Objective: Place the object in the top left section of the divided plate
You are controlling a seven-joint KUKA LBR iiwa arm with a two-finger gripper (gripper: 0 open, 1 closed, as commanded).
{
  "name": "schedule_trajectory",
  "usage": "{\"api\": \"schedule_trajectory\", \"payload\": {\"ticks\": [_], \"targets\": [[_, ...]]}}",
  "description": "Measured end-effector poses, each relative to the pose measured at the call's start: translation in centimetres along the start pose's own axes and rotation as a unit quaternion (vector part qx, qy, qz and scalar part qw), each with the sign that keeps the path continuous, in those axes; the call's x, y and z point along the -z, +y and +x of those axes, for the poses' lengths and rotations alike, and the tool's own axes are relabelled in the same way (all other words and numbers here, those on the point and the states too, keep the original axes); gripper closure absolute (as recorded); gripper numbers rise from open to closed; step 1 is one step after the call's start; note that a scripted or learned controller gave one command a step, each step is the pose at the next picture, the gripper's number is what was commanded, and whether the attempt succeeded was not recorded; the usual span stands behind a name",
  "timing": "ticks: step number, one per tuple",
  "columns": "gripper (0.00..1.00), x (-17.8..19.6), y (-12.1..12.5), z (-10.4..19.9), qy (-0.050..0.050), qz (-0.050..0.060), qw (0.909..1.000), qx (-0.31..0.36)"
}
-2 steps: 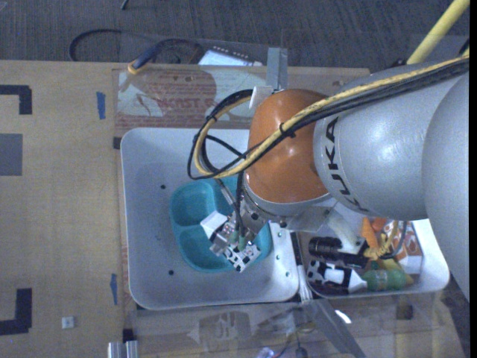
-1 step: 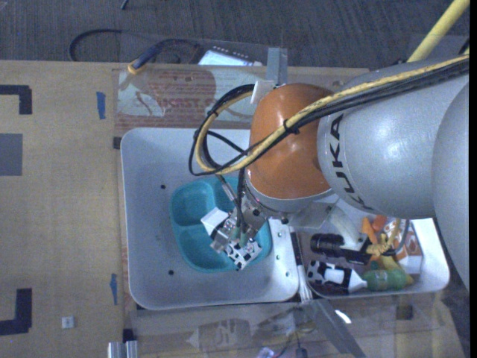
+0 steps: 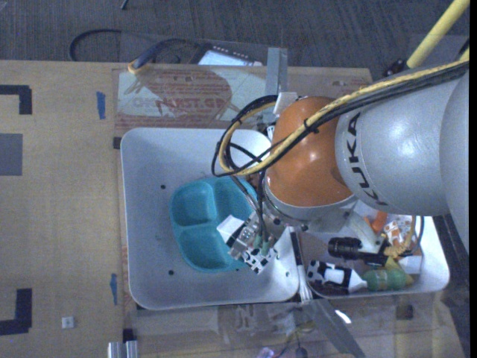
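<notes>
A teal divided plate lies in the left white bin, right of the bin's middle. My gripper hangs over the plate's right edge, near its lower right part, and the grey arm with its orange band covers that side of the plate. Small black-and-white checkered tags show on the gripper body. No object shows in the plate's two visible left sections. Whatever sits under the gripper is hidden by the wrist.
The right bin holds a green item, a black-and-white item, a black pen-like thing and an orange piece. Yellow and black cables loop over the left bin's back right. A brown board lies left.
</notes>
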State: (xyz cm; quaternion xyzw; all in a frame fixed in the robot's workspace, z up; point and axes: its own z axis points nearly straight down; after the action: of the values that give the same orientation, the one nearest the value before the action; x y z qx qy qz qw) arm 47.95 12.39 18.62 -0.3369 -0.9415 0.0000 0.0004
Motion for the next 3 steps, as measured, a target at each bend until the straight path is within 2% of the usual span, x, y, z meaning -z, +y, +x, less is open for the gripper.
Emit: {"api": "schedule_trajectory", "payload": {"ticks": [1,2,3], "targets": [[1.00,3.3,0.0,-0.8,-0.001,-0.001,0.9997,0.023],[1.00,3.2,0.9,0.7,-0.001,-0.001,0.9981,0.062],[1.00,2.8,1.8,-2.0,-0.002,-0.001,0.9977,0.068]]}}
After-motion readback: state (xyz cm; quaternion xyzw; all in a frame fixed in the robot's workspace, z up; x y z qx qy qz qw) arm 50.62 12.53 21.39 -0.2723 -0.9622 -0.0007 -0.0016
